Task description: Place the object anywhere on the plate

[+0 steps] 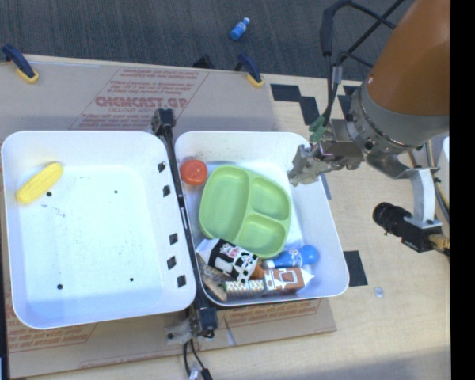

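I am reaching in from the right, and my gripper (301,167) is hanging over the right-hand bin's (326,236) far right rim, just beside the green plate (245,206). From this slanted overhead angle I cannot tell how my gripper is set, and nothing visible is sitting in it.

The green plate, divided into three compartments, is lying in the right bin. The likely objects are crowding the bin's near edge: a black-and-white cow-patterned toy (236,260), a small carton (286,277), a blue item (299,256). An orange round piece (193,172) is sitting at the plate's far left corner. A yellow corn cob (39,182) is lying alone in the left bin (95,291), well apart from everything.

To do this well, I judge I am needing an isolated target. The cluster pieces are touching one another, so I should be descending squarely over one and closing across its narrow side.
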Robot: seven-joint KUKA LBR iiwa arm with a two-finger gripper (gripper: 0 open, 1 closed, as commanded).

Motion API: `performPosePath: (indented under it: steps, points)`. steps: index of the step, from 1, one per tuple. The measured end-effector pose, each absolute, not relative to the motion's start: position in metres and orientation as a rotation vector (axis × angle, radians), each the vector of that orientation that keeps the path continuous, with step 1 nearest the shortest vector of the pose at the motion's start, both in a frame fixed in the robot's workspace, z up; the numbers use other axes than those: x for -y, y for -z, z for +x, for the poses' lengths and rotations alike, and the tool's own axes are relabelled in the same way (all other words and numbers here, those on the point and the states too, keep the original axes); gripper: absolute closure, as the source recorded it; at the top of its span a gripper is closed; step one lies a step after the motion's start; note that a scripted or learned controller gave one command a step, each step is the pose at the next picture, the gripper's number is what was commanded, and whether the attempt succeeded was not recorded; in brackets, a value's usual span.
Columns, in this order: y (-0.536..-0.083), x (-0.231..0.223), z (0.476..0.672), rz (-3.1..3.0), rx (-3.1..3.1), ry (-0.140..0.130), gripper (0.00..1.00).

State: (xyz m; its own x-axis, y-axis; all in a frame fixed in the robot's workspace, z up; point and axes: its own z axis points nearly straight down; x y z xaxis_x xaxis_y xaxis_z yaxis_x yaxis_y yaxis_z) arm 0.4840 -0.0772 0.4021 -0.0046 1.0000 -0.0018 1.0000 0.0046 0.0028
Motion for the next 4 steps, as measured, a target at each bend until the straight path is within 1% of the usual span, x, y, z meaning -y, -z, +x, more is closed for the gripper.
performPosePath:
  steps: [1,2,3,4]
  points:
    - [-0.402,0.077,0.484,2.214,-2.225,-0.002,0.00]
    - [-0.276,0.055,0.476,2.217,-2.228,0.003,0.00]
    - [-0.287,0.055,0.477,2.211,-2.234,0.004,1.00]
    - [-0.289,0.076,0.519,2.216,-2.227,0.001,1.00]
